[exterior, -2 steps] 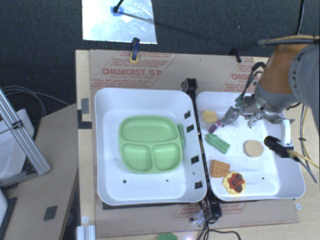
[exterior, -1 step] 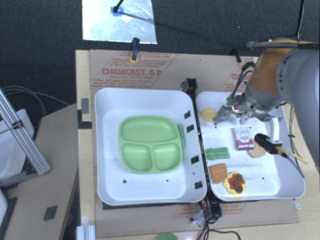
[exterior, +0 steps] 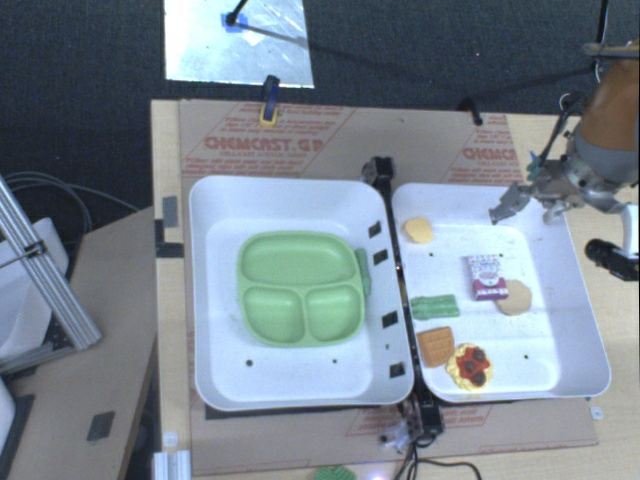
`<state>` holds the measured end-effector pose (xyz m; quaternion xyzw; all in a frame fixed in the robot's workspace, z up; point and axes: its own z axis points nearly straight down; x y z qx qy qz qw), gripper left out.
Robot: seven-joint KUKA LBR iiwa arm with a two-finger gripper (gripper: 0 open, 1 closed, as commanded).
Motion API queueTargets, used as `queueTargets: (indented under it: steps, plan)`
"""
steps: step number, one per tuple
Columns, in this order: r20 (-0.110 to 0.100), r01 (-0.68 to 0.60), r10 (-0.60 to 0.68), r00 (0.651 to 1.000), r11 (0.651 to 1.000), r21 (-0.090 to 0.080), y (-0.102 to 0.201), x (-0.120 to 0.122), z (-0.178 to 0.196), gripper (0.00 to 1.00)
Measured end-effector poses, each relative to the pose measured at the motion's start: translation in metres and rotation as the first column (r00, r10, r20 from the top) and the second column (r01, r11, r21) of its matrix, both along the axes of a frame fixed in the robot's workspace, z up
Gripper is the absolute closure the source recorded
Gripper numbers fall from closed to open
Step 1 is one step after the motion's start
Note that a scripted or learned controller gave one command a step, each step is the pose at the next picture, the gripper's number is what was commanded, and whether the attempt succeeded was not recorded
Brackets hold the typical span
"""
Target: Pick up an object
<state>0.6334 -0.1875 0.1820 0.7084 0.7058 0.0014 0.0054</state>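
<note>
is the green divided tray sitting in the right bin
No, the green divided tray lies in the left bin.

Grey arm; orange band; dark hand.

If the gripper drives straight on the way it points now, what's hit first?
Probably bare floor of the right white bin near its far edge, left of the two-finger gripper. The small yellow round piece lies farther along; depth unclear.

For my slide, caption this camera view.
Gripper above right bin of toy food; green tray in left bin.
</note>
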Motion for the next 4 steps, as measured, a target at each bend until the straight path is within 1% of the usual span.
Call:
queueTargets:
  steps: [1,2,3,4]
  plan:
    - [-0.012,-0.003,0.003,1.0,1.0,0.006,0.003,-0.046,-0.03,0.0]
    - [0.003,-0.004,0.004,1.0,1.0,-0.001,0.022,-0.071,-0.097,0.0]
    - [-0.003,-0.003,0.003,1.0,1.0,0.003,-0.021,-0.036,-0.096,0.0]
    - [-0.005,-0.004,0.004,1.0,1.0,0.004,-0.019,-0.037,-0.086,1.0]
